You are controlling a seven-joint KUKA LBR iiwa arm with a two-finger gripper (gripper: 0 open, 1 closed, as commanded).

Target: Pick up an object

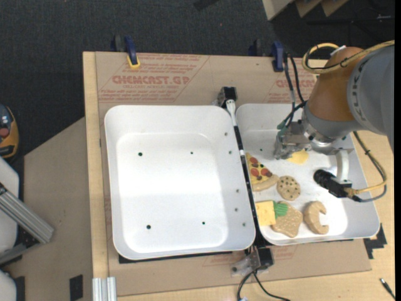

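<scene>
Toast (289,224) and a cheese wedge (265,212) are seen nearest the camera, at the front of the right bin (260,125). Left of it, the left bin (169,180) is seen on the desk (100,74). Rightward, a pizza slice (258,172), cookie (288,187) and croissant (316,218) are shown. A yellow piece (300,158) lies just beside the gripper (289,148); whether the fingers are spread cannot be told.
</scene>
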